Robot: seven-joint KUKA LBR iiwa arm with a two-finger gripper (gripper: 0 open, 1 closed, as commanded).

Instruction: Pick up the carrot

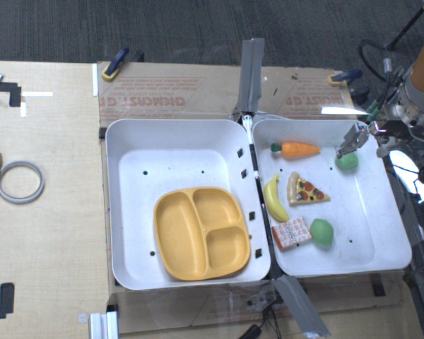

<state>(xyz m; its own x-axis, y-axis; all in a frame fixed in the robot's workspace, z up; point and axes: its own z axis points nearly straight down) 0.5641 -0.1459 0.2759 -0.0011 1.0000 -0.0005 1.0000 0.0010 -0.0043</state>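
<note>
1. The arm reaches in from the right edge, its gripper [352, 141] low over the far right corner of the right bin [381, 260].
2. The fingers [348, 145] slant down-left, their tips just above a green ball [347, 161]; I cannot tell whether they are apart or together.
3. The carrot [297, 148] lies near the right bin's far wall, left of the gripper and apart from it.
4. Its long axis runs left to right, green stem end left, orange tip pointing right.

A dark grey carpeted floor [162, 13] lies beyond the pale wooden bench [49, 210].
</note>
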